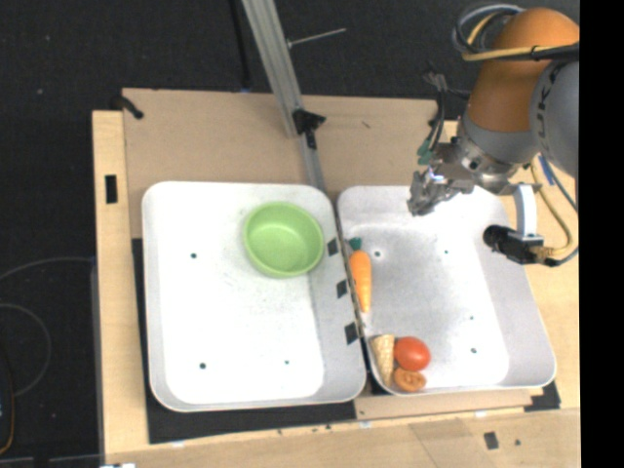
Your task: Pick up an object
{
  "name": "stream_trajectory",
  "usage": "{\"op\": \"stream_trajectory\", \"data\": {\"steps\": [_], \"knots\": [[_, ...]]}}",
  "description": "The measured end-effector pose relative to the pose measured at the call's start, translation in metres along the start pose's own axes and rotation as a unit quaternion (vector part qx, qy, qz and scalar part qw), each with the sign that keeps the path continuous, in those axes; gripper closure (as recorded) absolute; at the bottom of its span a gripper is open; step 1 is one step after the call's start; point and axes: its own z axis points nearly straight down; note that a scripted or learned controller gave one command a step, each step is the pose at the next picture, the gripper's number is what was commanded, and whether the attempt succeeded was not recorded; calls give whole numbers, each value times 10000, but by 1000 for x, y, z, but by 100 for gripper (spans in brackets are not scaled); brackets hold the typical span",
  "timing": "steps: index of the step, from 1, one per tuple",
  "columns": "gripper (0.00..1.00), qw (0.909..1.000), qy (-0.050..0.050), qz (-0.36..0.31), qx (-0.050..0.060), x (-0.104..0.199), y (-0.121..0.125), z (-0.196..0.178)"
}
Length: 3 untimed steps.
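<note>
My gripper (pixel 422 201) hangs over the back edge of the right bin (pixel 458 291), pointing down and to the left, with nothing visible between its fingers. An orange carrot (pixel 360 277) lies along the right bin's left wall. A red tomato (pixel 412 353) sits in the front left corner of that bin, beside a tan piece (pixel 383 351) and a small orange-brown piece (pixel 409 380). A green bowl (pixel 283 239) stands upright in the back of the left bin (pixel 195 310). The gripper is well behind and to the right of the carrot.
A grey metal pole (pixel 278 66) slants from the top of the view down to the gap between the bins. A black fitting (pixel 512 242) on a cable sits at the right bin's right rim. Brown board surrounds both bins.
</note>
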Motion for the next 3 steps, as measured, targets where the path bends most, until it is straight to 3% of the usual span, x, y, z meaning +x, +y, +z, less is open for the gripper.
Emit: {"op": "stream_trajectory", "data": {"steps": [3], "knots": [[100,10000,7,-17,1,155,13,5]]}}
